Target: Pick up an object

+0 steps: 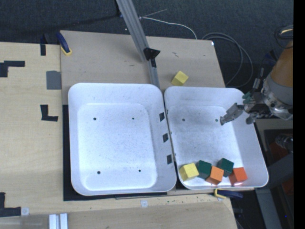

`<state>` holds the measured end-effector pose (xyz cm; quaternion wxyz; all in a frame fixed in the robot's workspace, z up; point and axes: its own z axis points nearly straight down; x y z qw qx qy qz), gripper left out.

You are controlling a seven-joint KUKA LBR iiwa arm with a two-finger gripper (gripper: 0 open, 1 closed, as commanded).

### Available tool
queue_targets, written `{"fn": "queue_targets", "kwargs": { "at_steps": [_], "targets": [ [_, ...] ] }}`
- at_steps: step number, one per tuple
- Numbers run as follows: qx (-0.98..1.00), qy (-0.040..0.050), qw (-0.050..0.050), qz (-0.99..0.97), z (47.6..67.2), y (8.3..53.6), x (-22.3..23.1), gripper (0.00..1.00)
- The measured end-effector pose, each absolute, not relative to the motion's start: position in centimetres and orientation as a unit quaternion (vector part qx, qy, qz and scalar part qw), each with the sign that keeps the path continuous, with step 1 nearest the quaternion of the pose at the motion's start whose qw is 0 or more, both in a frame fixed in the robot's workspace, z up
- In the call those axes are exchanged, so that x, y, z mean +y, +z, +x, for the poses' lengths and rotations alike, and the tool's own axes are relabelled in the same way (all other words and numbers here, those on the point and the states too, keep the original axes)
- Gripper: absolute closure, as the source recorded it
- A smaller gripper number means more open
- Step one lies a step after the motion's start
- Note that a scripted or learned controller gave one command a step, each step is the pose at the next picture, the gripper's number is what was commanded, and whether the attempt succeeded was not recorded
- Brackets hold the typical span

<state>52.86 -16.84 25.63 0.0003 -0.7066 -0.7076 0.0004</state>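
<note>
Candidate objects sit clustered in the near corner of the right bin [248,142], against its front wall: a yellow cube [189,170] at the left end, a dark green cube [204,167] touching it, an orange cube [216,175] just in front, a second green cube [225,165] behind that, and a red-orange cube [238,175] at the right end. All five rest on the bin floor, none lifted. The end effector [232,113] hangs over the right bin's far right portion, well apart from the cluster; one grey finger [229,115] slants down toward the bin floor, and whether the jaws are apart or closed cannot be told from this angle. Nothing is seen between them. The arm [281,80] enters from the right, orange band visible above the wrist. The left bin [76,128] adjoins the right one. One more yellow cube [180,78] lies on the table [105,61] behind the bins, near a grey slanted pole [136,25].
</note>
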Motion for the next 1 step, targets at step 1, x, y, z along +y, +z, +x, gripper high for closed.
{"fn": "queue_targets", "kwargs": {
  "at_steps": [1],
  "targets": [
    [-0.71, -0.0009, 0.0, -0.704, 57.51, 25.71, -10.48, 0.0]
  ]
}}
